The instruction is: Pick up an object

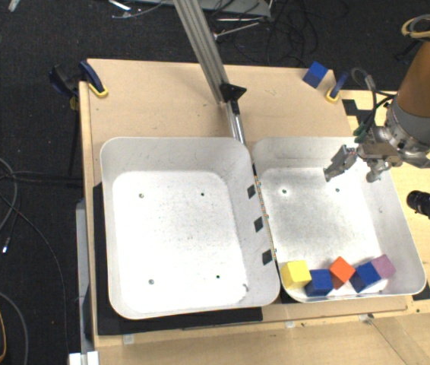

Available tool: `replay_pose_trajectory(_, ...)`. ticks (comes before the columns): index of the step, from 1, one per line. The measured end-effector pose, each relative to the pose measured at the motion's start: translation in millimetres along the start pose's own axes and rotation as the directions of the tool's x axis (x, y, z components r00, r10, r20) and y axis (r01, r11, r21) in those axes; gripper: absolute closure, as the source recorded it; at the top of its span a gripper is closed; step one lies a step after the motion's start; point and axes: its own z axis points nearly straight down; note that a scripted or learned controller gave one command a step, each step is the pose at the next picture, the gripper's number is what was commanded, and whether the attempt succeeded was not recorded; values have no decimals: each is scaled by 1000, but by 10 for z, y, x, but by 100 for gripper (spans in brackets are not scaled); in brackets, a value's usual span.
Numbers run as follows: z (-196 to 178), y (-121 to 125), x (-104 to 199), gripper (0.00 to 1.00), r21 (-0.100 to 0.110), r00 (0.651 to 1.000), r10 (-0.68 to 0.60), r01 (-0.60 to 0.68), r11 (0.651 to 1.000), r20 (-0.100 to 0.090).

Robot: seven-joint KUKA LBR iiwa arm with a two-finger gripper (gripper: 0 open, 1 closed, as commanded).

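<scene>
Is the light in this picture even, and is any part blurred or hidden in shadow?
Camera view: the light is soft and even; both white bins look bright, without strong glare. The blocks at the right bin's near edge are sharp and throw small shadows. The gripper is slightly soft. The dark floor around the bench loses detail.

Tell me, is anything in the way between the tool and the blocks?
Nothing visible. The tool hangs over the far part of the right bin, and the blocks sit in a row along its near edge. Between them lies only bare bin floor.
</scene>
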Motion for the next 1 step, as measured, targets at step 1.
replay_pose_trajectory(1,878,630,210,0,1,1000,-6,6,1000,0)
